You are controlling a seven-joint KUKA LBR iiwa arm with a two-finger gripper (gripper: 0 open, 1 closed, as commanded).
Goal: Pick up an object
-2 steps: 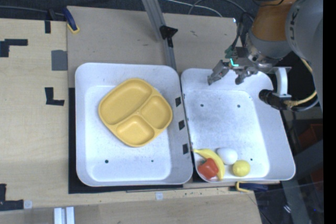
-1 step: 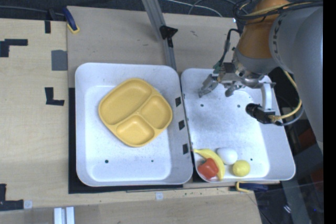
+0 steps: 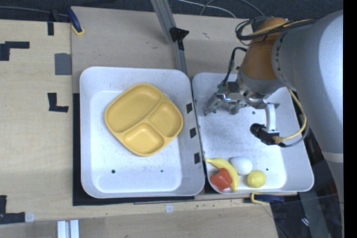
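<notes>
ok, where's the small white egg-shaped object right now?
In the camera view, the small white egg-shaped object lies in the right white bin, near its front edge, between the yellow banana with the red piece and the small yellow round fruit.

Glossy, probably plastic yellow tray (image 3: 144,119); matt white bins (image 3: 95,136); wooden bench (image 3: 33,136)

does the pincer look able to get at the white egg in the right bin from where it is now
Probably yes. The pincer hangs over the upper part of the right bin, and the white egg lies uncovered near the front edge. A banana and a yellow ball flank it closely.
</notes>
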